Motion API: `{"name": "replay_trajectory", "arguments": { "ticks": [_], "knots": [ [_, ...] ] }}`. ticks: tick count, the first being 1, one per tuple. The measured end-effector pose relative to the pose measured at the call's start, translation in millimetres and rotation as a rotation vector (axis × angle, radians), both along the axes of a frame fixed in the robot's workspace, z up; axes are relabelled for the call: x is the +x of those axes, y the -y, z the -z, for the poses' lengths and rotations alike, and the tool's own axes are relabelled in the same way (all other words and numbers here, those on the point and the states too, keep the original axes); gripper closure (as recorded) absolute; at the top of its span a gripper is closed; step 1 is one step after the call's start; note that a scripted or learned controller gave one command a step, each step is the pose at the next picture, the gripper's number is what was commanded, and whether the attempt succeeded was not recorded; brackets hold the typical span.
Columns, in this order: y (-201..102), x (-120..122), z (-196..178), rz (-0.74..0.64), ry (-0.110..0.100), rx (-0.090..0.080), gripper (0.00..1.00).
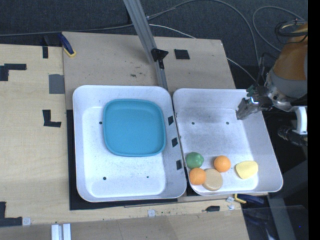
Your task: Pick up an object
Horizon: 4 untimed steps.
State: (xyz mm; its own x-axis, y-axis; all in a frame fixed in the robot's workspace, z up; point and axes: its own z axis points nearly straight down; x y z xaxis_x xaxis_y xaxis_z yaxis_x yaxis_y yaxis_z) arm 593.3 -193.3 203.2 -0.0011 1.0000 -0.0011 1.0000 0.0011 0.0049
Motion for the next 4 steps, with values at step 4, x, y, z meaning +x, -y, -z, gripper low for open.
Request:
{"name": "replay_trajectory", "arguments": {
  "ticks": [4],
  "knots": [
    [-152.1,-28.0,-14.4,-0.003,-0.006,0.002,1.00]
  ]
}}
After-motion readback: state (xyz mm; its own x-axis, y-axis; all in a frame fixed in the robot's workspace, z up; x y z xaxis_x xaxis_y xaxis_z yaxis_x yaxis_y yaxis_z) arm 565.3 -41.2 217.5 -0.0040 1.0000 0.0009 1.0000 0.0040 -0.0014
